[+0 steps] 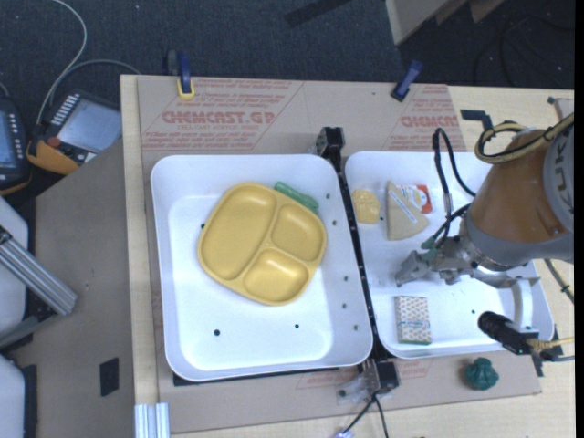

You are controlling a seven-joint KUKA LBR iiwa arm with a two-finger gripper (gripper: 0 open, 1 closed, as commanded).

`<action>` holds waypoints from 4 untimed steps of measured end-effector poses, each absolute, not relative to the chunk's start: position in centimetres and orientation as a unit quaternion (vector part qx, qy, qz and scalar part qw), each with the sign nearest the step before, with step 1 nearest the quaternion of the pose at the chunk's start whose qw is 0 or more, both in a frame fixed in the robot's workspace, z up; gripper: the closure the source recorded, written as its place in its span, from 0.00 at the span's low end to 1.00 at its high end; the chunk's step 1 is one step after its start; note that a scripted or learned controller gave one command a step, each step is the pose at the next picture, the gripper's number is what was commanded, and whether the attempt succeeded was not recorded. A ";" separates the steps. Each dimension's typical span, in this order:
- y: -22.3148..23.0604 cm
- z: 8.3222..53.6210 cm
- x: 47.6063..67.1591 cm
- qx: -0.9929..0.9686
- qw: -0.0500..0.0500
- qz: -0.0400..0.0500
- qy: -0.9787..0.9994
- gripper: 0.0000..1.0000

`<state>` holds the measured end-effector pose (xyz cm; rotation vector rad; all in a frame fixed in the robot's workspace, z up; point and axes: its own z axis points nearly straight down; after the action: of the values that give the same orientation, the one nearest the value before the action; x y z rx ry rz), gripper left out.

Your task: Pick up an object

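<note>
surface point(146, 245) holds two bins | near: small checkered packet point(413, 319) in right bin point(383, 336) | gripper point(412, 267) just above it over bare floor, fingers holding nothing (spread unclear) | farther: wedge packet point(406, 210), yellow lump point(366, 205) | left bin point(173, 318): yellow divided plate point(263, 243)

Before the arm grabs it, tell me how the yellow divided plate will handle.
The yellow divided plate looks like rigid moulded plastic, so probably stiff and light. Its wide, shallow shape likely forces a rim pinch, which may tilt or slip. Pushed, it should slide on the left bin's smooth floor.
</note>
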<state>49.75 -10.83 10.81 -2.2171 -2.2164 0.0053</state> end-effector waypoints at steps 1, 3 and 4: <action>-10.9 12.1 49.9 -0.708 0.000 0.000 -0.706 1.00; -10.6 24.6 50.9 -0.706 -0.004 -0.002 -0.708 1.00; -10.6 30.0 51.1 -0.707 -0.004 -0.002 -0.708 1.00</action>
<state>51.09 -10.60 29.98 -2.2252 -2.2285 -0.0066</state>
